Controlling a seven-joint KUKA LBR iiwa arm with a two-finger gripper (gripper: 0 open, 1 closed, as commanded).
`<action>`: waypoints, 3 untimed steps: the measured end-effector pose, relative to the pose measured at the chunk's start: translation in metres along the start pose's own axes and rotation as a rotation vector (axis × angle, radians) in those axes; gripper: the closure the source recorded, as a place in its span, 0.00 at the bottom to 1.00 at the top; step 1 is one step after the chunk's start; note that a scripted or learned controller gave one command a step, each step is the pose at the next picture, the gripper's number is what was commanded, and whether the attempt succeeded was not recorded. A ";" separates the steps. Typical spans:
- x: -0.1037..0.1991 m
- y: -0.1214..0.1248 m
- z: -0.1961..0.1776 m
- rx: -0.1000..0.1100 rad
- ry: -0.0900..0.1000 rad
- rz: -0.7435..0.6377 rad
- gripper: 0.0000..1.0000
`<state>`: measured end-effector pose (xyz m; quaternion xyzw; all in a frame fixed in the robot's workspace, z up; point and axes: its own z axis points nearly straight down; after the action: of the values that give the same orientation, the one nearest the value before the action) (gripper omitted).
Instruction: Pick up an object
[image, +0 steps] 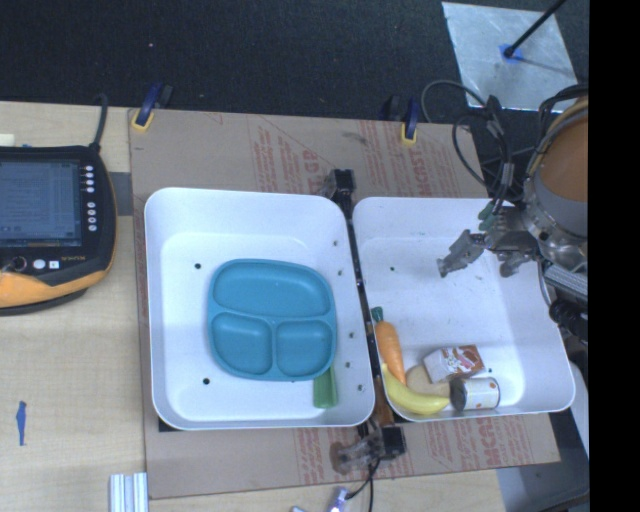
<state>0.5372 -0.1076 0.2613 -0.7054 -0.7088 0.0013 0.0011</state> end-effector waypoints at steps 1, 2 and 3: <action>0.066 0.018 0.070 0.001 -0.001 -0.002 0.00; 0.041 0.105 0.069 -0.001 0.000 0.001 0.00; 0.040 0.105 0.059 0.001 0.000 -0.001 1.00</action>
<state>0.6421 -0.0669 0.2023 -0.7051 -0.7091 0.0016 0.0017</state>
